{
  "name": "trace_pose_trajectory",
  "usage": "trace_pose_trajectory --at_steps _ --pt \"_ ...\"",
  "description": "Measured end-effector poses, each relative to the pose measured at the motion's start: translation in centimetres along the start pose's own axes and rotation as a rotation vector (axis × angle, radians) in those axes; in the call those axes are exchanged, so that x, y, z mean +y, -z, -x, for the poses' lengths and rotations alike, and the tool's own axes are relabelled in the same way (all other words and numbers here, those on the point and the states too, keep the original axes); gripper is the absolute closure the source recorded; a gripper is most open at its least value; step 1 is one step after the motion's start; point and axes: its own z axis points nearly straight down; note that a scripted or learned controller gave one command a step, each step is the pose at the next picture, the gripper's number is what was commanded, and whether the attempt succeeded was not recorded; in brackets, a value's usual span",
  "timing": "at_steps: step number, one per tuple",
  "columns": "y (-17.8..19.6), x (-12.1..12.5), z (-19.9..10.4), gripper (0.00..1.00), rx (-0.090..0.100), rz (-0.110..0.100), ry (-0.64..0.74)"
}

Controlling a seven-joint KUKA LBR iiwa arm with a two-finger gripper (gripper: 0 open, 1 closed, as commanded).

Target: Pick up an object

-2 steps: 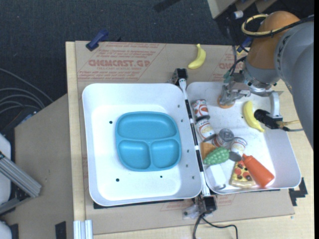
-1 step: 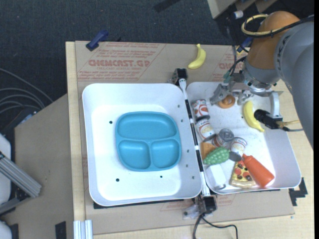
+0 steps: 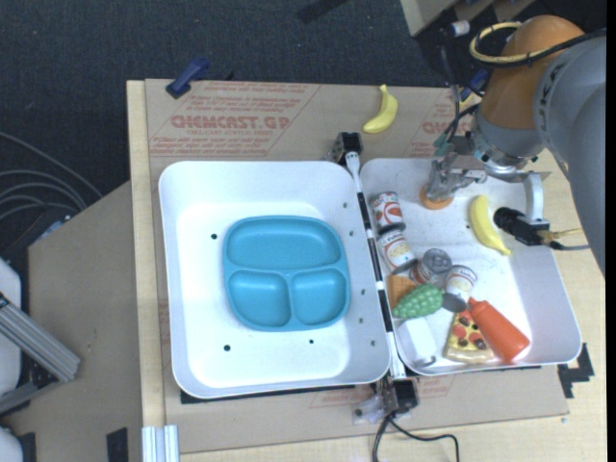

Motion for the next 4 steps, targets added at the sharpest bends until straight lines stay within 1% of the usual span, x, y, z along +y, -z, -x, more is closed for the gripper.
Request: trace_pose_trajectory --at_steps 1,2,3,4 --pt "0.0 0.0 0.0 0.0 0.0 0.0 0.0" --pt "-3.1 -0.2 1.9 0.0 0.002 -0.004 -0.004" --pt "-2.1 -0.2 1.9 1.0 0.002 -0.004 -0.003" --pt "-2.1 -0.2 1.9 0.0 0.002 -0.005 -0.003"
